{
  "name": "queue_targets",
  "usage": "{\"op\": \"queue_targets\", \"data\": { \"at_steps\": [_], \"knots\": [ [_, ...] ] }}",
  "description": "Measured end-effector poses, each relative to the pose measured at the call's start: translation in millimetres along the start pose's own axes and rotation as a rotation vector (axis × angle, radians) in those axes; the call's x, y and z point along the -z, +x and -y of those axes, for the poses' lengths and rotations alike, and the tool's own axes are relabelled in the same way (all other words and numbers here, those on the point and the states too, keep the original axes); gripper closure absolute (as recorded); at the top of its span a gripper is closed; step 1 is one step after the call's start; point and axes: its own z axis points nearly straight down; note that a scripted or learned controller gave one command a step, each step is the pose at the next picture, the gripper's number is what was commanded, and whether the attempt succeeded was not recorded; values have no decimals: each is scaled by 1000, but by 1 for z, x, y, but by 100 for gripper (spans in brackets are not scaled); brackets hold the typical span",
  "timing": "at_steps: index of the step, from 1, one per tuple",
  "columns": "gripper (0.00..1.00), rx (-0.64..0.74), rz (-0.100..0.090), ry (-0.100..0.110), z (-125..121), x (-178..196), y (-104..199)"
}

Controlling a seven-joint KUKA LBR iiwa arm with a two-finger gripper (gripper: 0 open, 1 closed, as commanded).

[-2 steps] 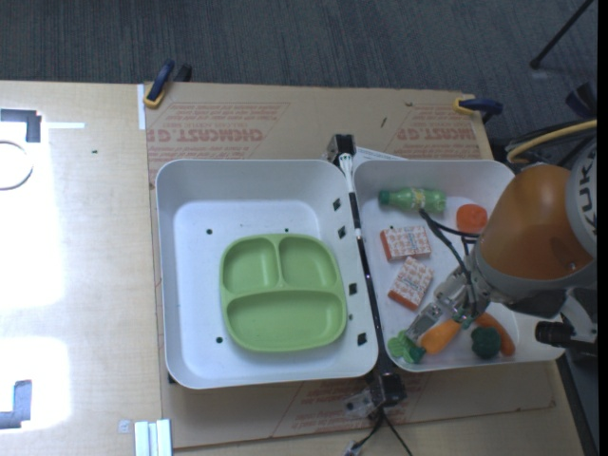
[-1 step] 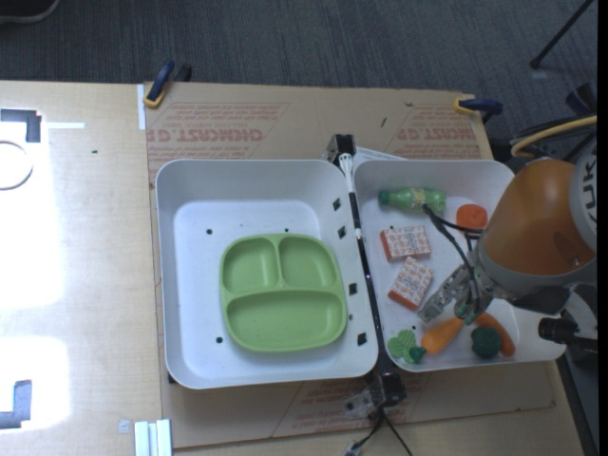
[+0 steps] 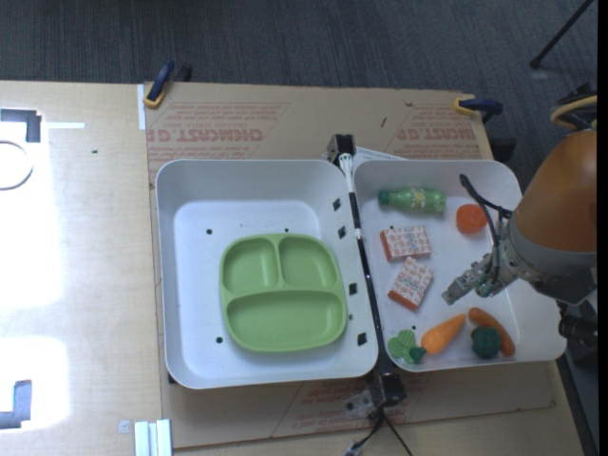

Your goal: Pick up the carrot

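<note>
Orange carrot (image 3: 443,333), green leafy end lower-left, lies tilted in right bin (image 3: 446,171). Gripper (image 3: 460,289) hovers just above; finger state unclear.

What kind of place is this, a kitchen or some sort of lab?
Most likely a robotics lab bench, not a kitchen. A robot arm reaches over two white bins clamped to a board, the food is toy-like, such as the carrot, and the floor is grey office carpet.

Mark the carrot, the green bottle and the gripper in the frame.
carrot (image 3: 444,332), camera view, middle of its orange body
green bottle (image 3: 413,199), camera view, on its label
gripper (image 3: 456,293), camera view, between its fingertips
</note>
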Motion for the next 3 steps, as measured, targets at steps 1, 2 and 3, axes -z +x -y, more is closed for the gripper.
{"op": "queue_targets", "data": {
  "at_steps": [1,2,3],
  "knots": [
    [0,0,0,0,0,0,0],
    [0,96,-3,2,-3,-68,8],
    [100,94,-1,0,-4,-58,7]
  ]
}}
